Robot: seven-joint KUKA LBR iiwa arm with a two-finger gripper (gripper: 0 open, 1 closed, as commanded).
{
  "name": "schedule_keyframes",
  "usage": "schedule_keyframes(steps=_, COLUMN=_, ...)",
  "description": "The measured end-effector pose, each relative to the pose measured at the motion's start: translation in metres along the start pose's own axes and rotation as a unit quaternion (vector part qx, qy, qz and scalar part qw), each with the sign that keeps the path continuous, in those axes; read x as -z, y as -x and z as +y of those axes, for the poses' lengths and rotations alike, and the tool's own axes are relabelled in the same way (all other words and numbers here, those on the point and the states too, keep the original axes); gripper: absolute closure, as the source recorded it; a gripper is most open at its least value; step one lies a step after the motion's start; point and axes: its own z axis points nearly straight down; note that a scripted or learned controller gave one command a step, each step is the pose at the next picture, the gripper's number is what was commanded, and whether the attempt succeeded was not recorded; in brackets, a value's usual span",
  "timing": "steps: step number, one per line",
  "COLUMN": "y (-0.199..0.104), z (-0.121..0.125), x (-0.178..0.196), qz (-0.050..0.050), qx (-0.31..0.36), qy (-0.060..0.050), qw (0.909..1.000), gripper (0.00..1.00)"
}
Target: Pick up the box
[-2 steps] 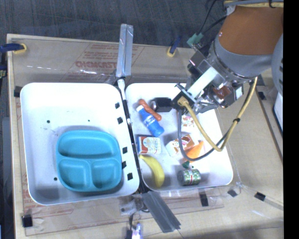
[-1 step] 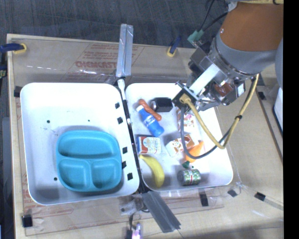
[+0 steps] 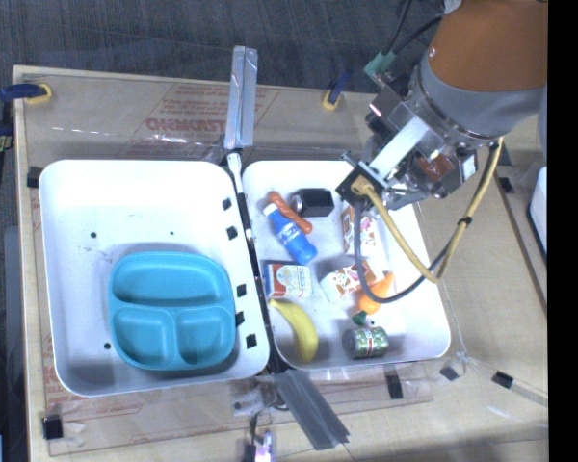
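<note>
One fixed cam above bench (image 3: 116, 104), looking down at a slant, both bins (image 3: 135, 205) in frame, arm (image 3: 486, 56) at right.

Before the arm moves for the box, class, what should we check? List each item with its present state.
1. Box in plain view in the right bin: ok.
2. Box top bare: ok.
3. Gripper over the box: not ok; it hangs over the bin's far right part.
4. Room around the box: not ok; bottle, banana and bin wall crowd it.
5. Tray out of the way: ok; it lies in the left bin.
</note>
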Motion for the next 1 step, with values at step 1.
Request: schedule_keyframes(steps=1, y=-0.0019, z=-0.0016, x=0.0092, qz=-0.002, qx=0.006, qy=-0.001, qw=1.0000, gripper=1.00)
